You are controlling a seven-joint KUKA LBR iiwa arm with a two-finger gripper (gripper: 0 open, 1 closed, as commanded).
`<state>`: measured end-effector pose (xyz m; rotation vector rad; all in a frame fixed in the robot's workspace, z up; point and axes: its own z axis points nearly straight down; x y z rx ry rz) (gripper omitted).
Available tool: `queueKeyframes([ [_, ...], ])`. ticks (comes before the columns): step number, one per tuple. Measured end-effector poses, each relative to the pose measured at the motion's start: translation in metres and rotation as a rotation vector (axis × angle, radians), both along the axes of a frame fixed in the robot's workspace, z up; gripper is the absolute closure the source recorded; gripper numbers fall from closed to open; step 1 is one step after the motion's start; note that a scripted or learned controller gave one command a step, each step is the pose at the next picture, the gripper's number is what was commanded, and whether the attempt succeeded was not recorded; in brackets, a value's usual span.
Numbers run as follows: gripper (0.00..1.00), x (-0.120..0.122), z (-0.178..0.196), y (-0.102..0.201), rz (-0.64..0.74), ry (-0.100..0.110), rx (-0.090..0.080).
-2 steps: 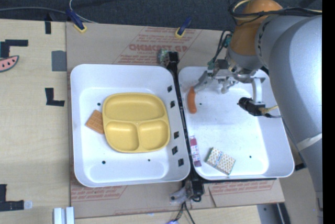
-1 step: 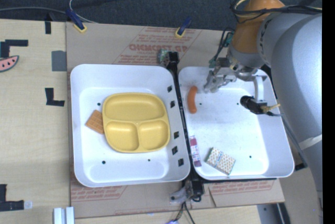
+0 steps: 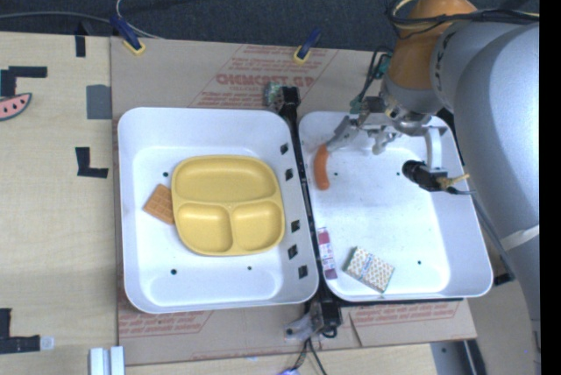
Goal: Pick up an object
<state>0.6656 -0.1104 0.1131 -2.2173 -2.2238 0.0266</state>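
Note:
My gripper hangs over the back left part of the right bin, open, with nothing between its fingers. One fingertip is just above and to the right of an orange sausage-shaped object, which lies by the bin's left wall. A patterned packet rests near the front of the same bin. A thin pink bar lies along the left wall near the front.
The left bin holds a yellow divided plate with a brown cracker tucked at its left edge. The grey arm fills the right side. Cables and clips lie behind the bins.

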Motion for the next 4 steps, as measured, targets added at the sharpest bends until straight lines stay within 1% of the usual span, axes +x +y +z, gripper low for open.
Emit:
queueKeyframes([
  [1, 1.00, 0.0000, 0.0095, 0.0002, 0.001, 0.001, 0.000],
  [2, 0.00, -0.0001, 0.0094, 0.0001, 0.000, 0.001, -0.001],
  [3, 1.00, -0.0002, 0.0187, 0.0004, 0.001, 0.001, 0.000],
  [4, 0.00, -0.0003, 0.0186, 0.0003, 0.000, 0.002, 0.000],
])
